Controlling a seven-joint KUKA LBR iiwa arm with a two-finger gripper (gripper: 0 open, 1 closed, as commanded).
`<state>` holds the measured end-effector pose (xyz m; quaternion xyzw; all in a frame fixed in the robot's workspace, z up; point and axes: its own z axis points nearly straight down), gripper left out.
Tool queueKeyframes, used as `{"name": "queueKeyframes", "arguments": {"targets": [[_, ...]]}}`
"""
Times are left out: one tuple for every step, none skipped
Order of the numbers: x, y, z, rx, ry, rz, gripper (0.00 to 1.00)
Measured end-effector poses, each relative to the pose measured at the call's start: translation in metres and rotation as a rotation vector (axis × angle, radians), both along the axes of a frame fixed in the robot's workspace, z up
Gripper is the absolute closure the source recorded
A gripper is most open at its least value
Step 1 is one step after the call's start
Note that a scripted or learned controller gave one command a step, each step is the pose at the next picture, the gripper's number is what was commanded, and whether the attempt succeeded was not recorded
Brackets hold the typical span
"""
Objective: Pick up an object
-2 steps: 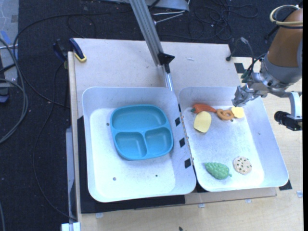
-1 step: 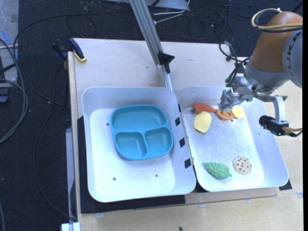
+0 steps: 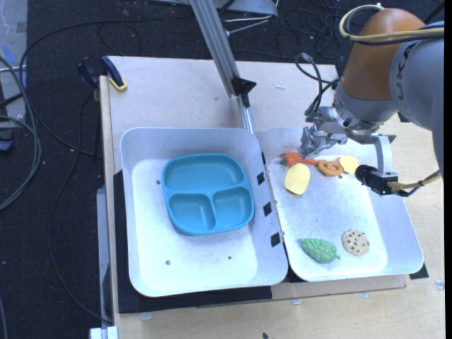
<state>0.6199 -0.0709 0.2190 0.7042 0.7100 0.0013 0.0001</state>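
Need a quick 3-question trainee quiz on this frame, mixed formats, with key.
1. True or false: the blue tray sits in the left bin.
2. Which item lies nearest the right bin's front edge? A) cookie B) carrot C) yellow chip
3. Fill in: the end effector hovers over the right bin's ____ end, near the carrot.

Key: 1 true; 2 A; 3 far.

Left bin: blue divided tray. Right bin: pincer low at the far edge, just above an orange carrot-like piece. Yellow chip, orange ring, green leaf, cookie lie apart.
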Motion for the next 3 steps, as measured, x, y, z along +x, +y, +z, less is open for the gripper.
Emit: {"name": "queueKeyframes", "arguments": {"targets": [[-0.008, 0.051, -0.007, -0.001, 0.004, -0.001, 1.00], [-0.013, 0.103, 0.010, 0.000, 0.000, 0.000, 1.00], [-0.028, 0.148, 0.015, 0.000, 0.004, 0.000, 1.00]]}}
